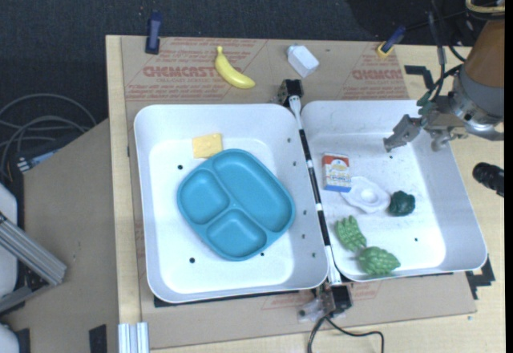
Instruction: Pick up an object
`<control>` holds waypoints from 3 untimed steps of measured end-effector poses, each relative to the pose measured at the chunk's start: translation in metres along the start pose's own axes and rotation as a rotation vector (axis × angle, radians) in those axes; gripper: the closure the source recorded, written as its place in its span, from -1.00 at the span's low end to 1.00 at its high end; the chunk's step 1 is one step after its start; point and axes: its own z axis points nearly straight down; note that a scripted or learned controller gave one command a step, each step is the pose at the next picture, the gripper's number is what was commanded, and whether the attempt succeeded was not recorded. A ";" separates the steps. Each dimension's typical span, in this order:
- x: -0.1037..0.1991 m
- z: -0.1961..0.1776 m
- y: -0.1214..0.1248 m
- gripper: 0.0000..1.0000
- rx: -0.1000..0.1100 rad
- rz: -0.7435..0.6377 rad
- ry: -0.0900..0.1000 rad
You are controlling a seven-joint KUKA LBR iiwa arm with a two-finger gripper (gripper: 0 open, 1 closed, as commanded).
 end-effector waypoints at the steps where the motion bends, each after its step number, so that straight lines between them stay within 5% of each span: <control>1: -0.049 0.096 -0.013 -1.00 0.004 0.001 0.001; 2: -0.016 0.133 -0.050 -1.00 0.002 0.000 0.002; 3: -0.016 0.123 -0.050 1.00 -0.001 0.001 0.000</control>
